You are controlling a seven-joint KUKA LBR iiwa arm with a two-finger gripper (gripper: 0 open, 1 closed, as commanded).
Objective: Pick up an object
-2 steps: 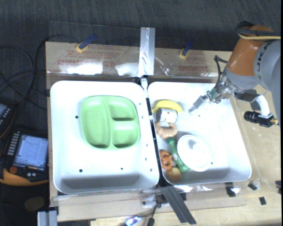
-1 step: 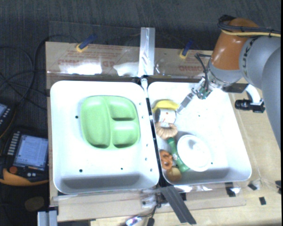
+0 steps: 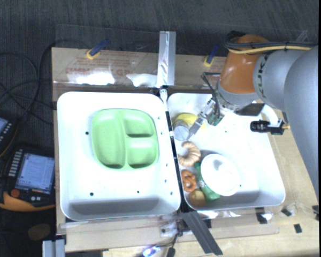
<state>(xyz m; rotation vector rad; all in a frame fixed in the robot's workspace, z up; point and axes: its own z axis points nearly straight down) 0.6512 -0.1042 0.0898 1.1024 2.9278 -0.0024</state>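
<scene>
Looking down at a slant on the bench (image 3: 289,159) and seeing two shallow white bins sitting side by side. Finding, in the left bin (image 3: 75,197), a green divided tray (image 3: 125,138) lying flat near the middle.

Noticing, in the right bin (image 3: 267,170), a cluster of small things crowding the side nearest the divider. Picking out a yellow object (image 3: 184,119) toward the far end, with a silver can-like piece (image 3: 179,133) lying just beside it. Spotting a twisted pale pastry (image 3: 191,153) a little nearer, and an orange pretzel shape (image 3: 188,180) nearer again. Seeing a round white lid (image 3: 220,174) resting beside those two, partly covering a green item (image 3: 212,194), with a brownish lump (image 3: 196,197) lying at the near corner.

Watching the grey arm (image 3: 294,84) reaching in from the right, its orange band (image 3: 241,71) hanging over the far edge of the right bin. Finding the gripper (image 3: 199,123) angling down toward the left, its tip sitting just beside or touching the yellow object and the silver piece. Not being able to tell whether the pincer is apart, together or clamped on anything, or whether anything is being lifted.

Glimpsing two dark screen devices (image 3: 36,170) lying left of the bench.
</scene>
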